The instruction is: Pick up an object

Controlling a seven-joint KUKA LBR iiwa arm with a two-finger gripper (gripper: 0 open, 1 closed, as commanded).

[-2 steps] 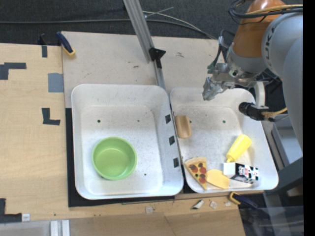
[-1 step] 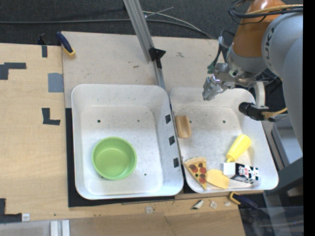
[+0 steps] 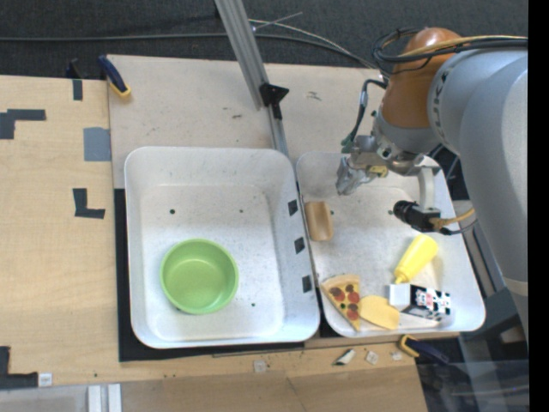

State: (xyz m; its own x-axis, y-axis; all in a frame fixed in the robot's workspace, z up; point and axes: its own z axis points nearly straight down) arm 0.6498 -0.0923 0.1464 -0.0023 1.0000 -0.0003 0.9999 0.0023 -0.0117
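Pizza slice [image 3: 343, 299] front of right bin [image 3: 467, 316] | arm bent down | gripper [image 3: 350, 181] above bin, grip unclear

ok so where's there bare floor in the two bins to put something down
Most room is in the left bin: its whole far half, behind the green bowl, is bare. In the right bin, a bare patch lies mid-floor between the brown block and the yellow bottle. Its near end is crowded: pizza slice, cheese wedge, small carton.
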